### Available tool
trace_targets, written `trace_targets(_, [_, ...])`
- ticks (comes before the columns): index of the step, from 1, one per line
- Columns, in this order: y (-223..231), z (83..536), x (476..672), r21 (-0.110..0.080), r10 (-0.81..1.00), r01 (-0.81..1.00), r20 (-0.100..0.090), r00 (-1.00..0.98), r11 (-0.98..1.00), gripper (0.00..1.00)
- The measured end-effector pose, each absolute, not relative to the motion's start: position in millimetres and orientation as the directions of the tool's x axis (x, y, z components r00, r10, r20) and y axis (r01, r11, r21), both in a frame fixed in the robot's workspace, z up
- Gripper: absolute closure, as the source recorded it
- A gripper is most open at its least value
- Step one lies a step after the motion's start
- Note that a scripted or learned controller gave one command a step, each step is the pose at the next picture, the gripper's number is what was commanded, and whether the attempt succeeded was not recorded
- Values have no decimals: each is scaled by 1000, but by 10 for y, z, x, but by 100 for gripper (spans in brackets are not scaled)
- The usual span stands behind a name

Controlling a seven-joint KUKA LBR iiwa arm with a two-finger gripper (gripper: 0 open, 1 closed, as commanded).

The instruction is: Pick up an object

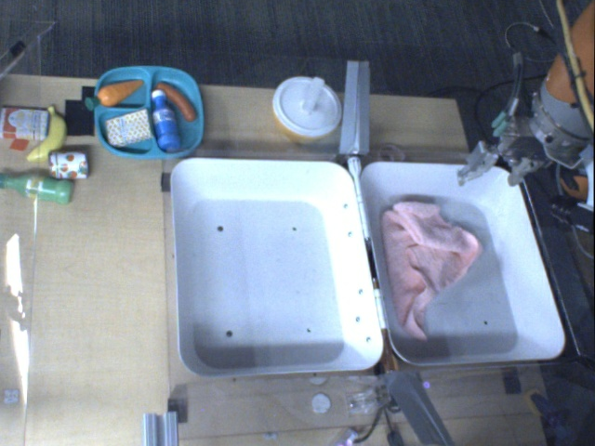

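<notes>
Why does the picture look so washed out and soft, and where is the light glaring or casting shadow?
In the camera view the whole image is soft and slightly hazy; bright glare streaks the bench at far left; the pink cloth casts a soft grey shadow on the right bin floor; the gripper at upper right is blurred, its fine detail lost.

On my worktop [93,277], behind the bins, a blue divided tray [149,110] holds toy food and a small blue bottle [165,124]. Left of it lie a banana [48,136], a can [69,164] and a green bottle [37,188]. A white lidded bowl [307,108] sits further right.
</notes>
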State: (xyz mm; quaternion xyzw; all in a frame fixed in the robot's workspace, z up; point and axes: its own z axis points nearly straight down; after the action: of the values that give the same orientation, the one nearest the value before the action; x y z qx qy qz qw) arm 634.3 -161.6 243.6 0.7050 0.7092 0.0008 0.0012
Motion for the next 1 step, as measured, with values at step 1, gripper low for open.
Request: trace_targets(1, [-2024,1331,6004,0,1000,1000,0,-17,17,0])
